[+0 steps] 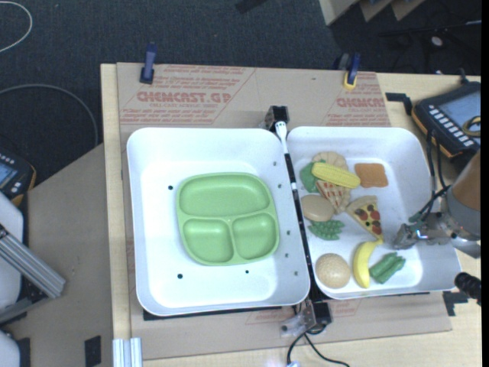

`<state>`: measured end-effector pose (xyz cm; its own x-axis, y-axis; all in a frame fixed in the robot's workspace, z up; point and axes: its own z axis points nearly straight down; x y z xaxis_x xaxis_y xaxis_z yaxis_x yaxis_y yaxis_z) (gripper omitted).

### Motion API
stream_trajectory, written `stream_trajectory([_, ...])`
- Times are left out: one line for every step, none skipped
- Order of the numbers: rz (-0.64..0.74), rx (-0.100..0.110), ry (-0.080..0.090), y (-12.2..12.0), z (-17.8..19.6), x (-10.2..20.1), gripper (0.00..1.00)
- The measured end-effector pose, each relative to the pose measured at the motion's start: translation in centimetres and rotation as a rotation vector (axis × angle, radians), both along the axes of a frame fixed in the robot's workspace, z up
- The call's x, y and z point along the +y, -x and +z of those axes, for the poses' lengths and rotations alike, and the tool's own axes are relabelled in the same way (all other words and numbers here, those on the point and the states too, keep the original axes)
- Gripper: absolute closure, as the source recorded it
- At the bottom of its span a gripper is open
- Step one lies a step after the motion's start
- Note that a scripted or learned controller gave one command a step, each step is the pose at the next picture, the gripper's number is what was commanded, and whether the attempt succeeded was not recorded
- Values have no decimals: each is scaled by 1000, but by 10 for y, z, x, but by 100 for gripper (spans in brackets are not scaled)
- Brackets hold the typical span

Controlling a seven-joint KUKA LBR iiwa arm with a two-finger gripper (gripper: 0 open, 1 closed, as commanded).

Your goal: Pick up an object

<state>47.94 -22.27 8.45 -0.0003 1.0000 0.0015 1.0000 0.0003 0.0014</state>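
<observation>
Camera view: my gripper (pixel 403 238) hovers in the right bin (pixel 412 155), fingers apparently released, just above the green beans (pixel 386 267).

I see the bench (pixel 229 90) under even, fairly bright overhead light. Both white bins (pixel 153 266) look close to washed out, with soft glare on their rims and only faint shadows inside. The green tray (pixel 227 217) shows gentle sheen. The dark floor beyond the bench's far edge stays dim. Overall the picture is slightly soft and grainy, and the arm (pixel 466 220) at the right edge is blurred
</observation>
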Motion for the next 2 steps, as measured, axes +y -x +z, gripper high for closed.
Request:
stream_trajectory([0,0,0,0,0,0,100])
stream_trajectory([0,0,0,0,0,0,100])
